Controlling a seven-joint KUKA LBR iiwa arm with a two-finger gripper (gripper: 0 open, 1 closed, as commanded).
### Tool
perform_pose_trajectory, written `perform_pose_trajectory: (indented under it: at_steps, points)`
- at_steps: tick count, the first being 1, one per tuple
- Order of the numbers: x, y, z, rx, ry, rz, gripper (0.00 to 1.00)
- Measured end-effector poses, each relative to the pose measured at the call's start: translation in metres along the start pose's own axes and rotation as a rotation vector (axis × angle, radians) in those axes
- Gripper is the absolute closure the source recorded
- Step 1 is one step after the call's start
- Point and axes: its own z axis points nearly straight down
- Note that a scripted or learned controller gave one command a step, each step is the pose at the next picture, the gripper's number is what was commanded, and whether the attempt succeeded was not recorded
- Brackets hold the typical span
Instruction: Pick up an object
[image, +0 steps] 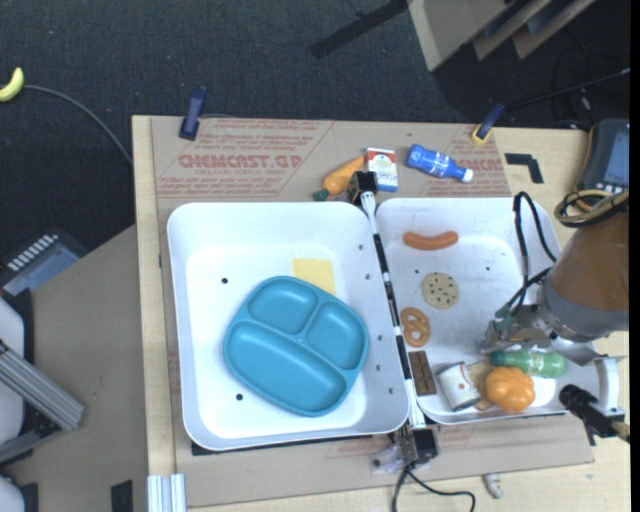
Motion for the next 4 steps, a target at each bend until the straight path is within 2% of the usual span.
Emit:
perform_pose_trajectory:
  at_steps: [1,2,3,4]
  points:
    - [0.109,0.052,-0.091,-0.001,0.002,-0.004,1.0]
    - [0.107,0.051,-0.09,0.001,0.001,-0.002,0.0]
    - [0.054,0.097,0.01,0.001,-0.001,0.0,0.0]
    - [0.063,0.097,0.01,0.003,0.001,-0.002,0.0]
